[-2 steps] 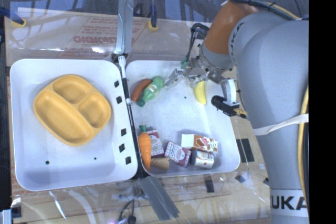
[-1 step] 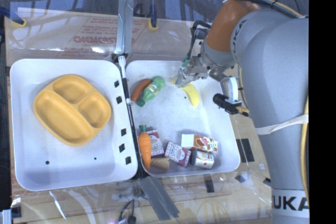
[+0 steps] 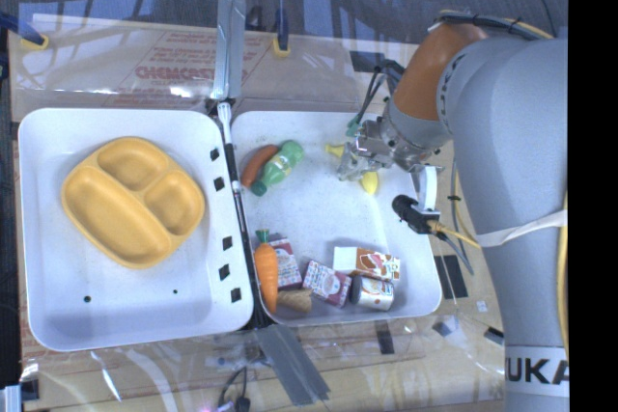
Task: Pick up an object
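Observation:
My gripper (image 3: 355,167) hangs low over the upper right part of the right bin (image 3: 319,217), right above a small yellow object (image 3: 368,181) whose ends stick out on either side of it. A green bottle (image 3: 277,165) and an orange-red sausage-shaped toy (image 3: 257,164) lie together at the bin's upper left. Along the front lie a carrot (image 3: 266,273), small printed cartons (image 3: 324,282) and a can (image 3: 373,293).
The left bin (image 3: 58,304) holds a yellow divided plate (image 3: 133,200). A metal divider with black clips (image 3: 228,207) runs between the bins. My grey arm with its orange band (image 3: 425,72) covers the right side of the bench.

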You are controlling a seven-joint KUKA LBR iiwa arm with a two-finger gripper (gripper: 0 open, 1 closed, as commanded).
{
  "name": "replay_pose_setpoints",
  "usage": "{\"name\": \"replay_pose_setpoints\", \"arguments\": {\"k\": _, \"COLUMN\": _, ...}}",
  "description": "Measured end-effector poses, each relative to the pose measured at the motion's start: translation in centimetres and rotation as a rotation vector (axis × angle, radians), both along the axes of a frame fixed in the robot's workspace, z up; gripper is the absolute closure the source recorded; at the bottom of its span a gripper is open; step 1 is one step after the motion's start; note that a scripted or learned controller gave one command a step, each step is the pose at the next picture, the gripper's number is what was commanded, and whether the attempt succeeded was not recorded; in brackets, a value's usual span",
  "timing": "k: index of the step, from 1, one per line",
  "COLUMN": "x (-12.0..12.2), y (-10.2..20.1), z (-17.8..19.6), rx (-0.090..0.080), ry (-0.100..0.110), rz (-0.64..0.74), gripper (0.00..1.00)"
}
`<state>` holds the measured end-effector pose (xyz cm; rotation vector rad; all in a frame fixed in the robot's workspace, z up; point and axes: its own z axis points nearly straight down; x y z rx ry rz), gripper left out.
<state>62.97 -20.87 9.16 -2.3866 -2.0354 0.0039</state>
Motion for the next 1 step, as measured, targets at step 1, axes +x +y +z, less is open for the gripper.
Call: {"name": "replay_pose_setpoints", "arguments": {"k": 1, "x": 2.69, "y": 2.46, "z": 12.25, "rx": -0.003, "ry": -0.004, "rz": -0.210, "gripper": 1.00}}
